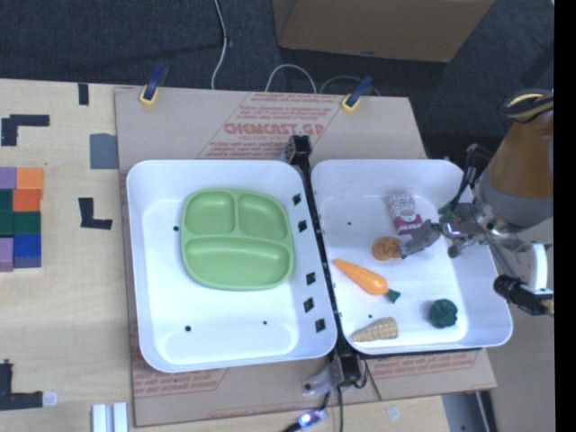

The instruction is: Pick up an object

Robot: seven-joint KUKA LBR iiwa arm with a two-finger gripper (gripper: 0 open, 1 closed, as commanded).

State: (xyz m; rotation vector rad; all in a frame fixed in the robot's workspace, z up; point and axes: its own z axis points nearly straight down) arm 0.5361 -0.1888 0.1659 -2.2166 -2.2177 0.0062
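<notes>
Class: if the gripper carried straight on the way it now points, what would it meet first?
Probably the small round brown food item: the gripper points left at it from just beside. Height above the right bin is unclear.

Right bin (pixel 450 171) contents: small pink-and-white packet (pixel 404 211) at 12 o'clock. Round tan cookie-like piece (pixel 387 247) near centre. Orange toy carrot (pixel 362 277), lying slantwise, green tip toward 4 o'clock. Pale corn cob (pixel 375 331) at 7 o'clock. Dark green broccoli-like lump (pixel 442 312) at 5 o'clock.
</notes>
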